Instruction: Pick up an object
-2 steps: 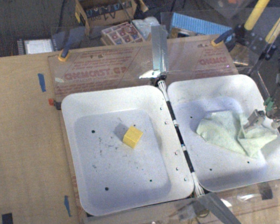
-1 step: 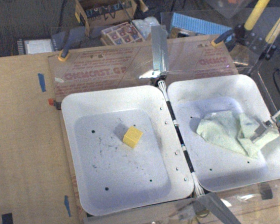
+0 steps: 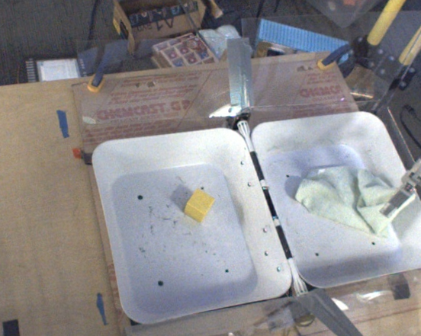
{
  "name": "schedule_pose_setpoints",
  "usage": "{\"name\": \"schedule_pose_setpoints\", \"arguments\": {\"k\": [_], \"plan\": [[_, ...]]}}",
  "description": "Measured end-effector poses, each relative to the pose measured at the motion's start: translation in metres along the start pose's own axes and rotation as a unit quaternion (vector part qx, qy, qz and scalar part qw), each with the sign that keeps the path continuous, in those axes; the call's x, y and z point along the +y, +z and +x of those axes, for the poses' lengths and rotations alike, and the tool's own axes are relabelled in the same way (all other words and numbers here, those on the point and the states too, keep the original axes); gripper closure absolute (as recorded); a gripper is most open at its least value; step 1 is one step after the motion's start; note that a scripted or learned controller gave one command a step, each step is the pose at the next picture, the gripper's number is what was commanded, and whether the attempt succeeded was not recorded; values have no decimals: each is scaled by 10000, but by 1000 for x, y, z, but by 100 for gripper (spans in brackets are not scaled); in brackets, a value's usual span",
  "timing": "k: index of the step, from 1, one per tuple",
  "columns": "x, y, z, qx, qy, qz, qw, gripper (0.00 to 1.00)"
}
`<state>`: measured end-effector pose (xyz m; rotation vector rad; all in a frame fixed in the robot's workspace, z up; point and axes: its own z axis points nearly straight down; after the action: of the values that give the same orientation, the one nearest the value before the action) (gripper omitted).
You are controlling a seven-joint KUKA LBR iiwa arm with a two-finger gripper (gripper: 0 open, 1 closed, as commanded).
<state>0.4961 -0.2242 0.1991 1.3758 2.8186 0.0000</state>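
My gripper [image 3: 396, 200] rests at the right edge of the pale green cloth [image 3: 343, 198] in the right bin [image 3: 328, 128]; I cannot tell its state. A yellow block [image 3: 199, 205] lies in the left bin [image 3: 166, 150].

Block [image 3: 199, 205] in left bin [image 3: 118, 168], cloth [image 3: 341, 198] in right bin [image 3: 298, 132], tool [image 3: 399, 200] at cloth's right edge
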Motion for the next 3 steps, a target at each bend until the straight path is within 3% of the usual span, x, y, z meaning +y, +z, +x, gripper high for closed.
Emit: {"name": "schedule_pose_setpoints", "arguments": {"k": [1, 2, 3], "plan": [[4, 62, -3, 21, -1992, 2, 9800, 0], [-2, 88, 24, 13, -4253, -7, 9051, 0], [-3, -39, 22, -4, -5925, -11, 8056, 0]]}}
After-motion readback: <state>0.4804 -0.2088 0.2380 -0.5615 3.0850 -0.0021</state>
